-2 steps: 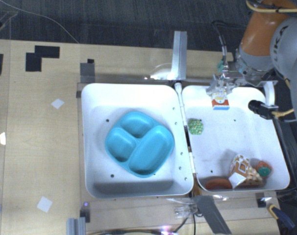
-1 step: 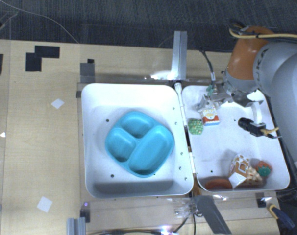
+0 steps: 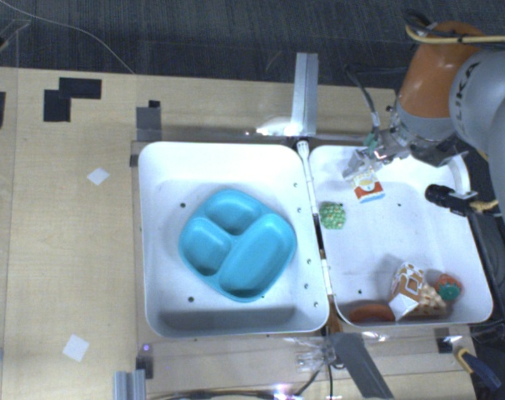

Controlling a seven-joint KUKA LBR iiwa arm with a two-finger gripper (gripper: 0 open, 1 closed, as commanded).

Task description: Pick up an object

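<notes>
Hovering pincer (image 3: 358, 166) above red-white packet (image 3: 368, 192)

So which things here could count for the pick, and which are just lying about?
For the job:
- gripper, over the right bin
- small red and white item just under it
- green ball
- patterned box, orange toy and brown item at the near edge

Lying about:
- blue divided tray in the left bin
- black marks on the bench
</notes>
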